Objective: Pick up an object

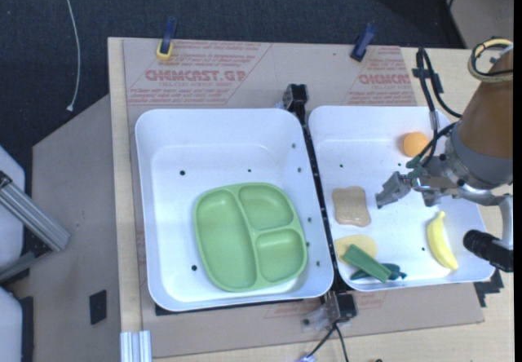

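Note:
In the right bin (383,125) lie an orange ball (415,143) at the back, a tan bread slice (351,206) near the divider, a yellow banana (442,242) at the right, and a green tool with a blue end (371,265) resting on a yellow disc (352,245) at the front. My gripper (410,192) hangs over the middle of this bin, between the bread slice and the banana. Its fingers (393,189) are spread open with nothing between them.
The left bin (163,140) holds a green divided plate (249,234). A black clamp (294,96) sits at the back where the two bins meet. Blue and yellow clips (166,39) pin the cardboard at the bench's far edge.

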Robot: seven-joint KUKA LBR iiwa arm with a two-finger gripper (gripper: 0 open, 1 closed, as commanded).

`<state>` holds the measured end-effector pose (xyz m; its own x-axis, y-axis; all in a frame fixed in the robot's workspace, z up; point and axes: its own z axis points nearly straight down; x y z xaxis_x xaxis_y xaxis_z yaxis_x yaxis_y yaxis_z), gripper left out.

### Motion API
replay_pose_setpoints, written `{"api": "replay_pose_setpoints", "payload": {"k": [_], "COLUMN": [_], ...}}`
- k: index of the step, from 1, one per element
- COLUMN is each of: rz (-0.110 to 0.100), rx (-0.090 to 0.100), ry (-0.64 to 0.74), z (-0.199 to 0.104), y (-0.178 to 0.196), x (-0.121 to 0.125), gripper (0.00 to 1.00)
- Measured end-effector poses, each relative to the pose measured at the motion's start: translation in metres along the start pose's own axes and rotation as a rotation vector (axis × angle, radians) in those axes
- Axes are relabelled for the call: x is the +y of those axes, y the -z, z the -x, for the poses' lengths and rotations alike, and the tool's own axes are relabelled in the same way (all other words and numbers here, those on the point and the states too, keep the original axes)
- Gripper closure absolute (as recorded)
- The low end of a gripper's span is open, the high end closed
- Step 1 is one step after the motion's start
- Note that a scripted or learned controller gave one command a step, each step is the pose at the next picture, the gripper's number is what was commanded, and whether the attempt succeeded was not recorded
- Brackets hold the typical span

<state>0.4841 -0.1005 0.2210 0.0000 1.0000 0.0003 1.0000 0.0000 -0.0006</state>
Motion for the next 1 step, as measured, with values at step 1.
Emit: {"api": "replay_pose_setpoints", "payload": {"k": [1], "rz": [-0.006], "rx": [0.002], "ry": [-0.001], "z": [0.0063], "y": [-0.0454], "x": [-0.0024], "gripper": [0.0]}}
